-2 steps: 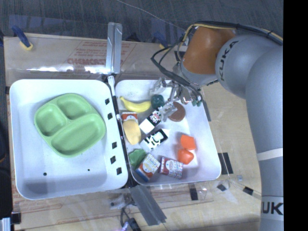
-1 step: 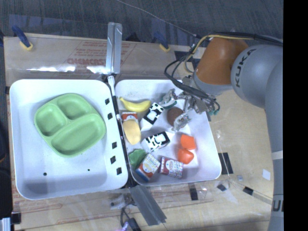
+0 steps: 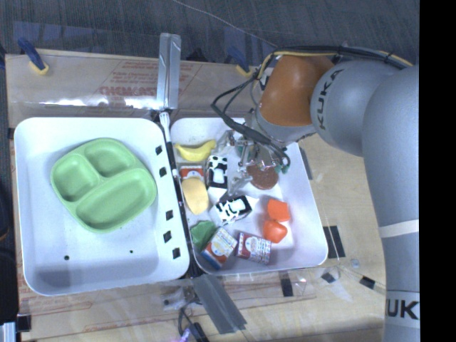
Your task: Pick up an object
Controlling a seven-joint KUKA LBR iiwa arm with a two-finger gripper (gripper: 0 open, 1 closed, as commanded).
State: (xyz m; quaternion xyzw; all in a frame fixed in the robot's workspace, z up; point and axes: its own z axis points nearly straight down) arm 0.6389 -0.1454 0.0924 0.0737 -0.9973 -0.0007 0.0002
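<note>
My gripper [image 3: 244, 164] hangs low over the back middle of the right bin [image 3: 308, 212], under the orange wrist band. Just below and around it lie a black-and-white cow-patterned carton [image 3: 217, 169], a brown round disc [image 3: 265, 179] and a second cow-patterned piece [image 3: 233, 208]. A yellow banana [image 3: 196, 150] lies to its left at the back. The wrist and cables cover the spot straight under the gripper.
The right bin also holds a pale yellow lump [image 3: 194, 195], two orange pieces [image 3: 277, 209] [image 3: 274, 231], a green item [image 3: 201, 231] and two small printed cartons [image 3: 221, 244] [image 3: 254, 249]. A green divided plate [image 3: 104, 184] lies in the left bin [image 3: 43, 262].
</note>
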